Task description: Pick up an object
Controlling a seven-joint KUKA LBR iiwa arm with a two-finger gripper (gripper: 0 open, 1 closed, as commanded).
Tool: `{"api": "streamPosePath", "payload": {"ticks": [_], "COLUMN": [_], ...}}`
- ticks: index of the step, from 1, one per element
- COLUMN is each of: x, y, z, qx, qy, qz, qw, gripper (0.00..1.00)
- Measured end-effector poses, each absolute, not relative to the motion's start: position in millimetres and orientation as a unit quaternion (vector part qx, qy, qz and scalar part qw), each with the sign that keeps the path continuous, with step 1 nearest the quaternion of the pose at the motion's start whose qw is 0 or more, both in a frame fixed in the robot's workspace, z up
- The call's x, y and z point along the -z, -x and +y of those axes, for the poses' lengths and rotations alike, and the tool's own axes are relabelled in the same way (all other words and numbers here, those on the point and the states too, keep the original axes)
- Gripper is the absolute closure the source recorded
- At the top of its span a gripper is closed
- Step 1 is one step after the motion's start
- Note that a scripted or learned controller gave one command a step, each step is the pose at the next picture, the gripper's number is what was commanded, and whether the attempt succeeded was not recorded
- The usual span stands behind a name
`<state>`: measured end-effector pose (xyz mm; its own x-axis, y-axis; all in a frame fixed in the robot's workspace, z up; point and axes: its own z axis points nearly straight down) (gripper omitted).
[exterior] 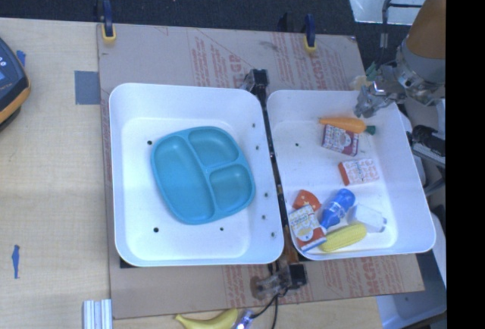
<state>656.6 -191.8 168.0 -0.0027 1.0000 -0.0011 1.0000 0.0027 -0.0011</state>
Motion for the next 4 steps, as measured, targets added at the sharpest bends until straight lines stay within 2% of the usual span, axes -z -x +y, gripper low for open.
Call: {"api": "streamPosePath", "payload": {"ticks": [1, 2, 3, 4], "x": [-93, -150, -169, -103], "y": [-608.4, -649.3, -656.4, -623.9], "z": [-133, -165, -211, -168], "qx": [0.0021, 0.0009, 0.0006, 0.0000], "qy": [-0.705, -0.706, -0.706, -0.706], "qz": [0.709, 0.709, 0.708, 0.709], "qw": [-0.002, 0.000, 0.000, 0.002], "gripper": [0.00, 0.00, 0.00, 0.00]}}
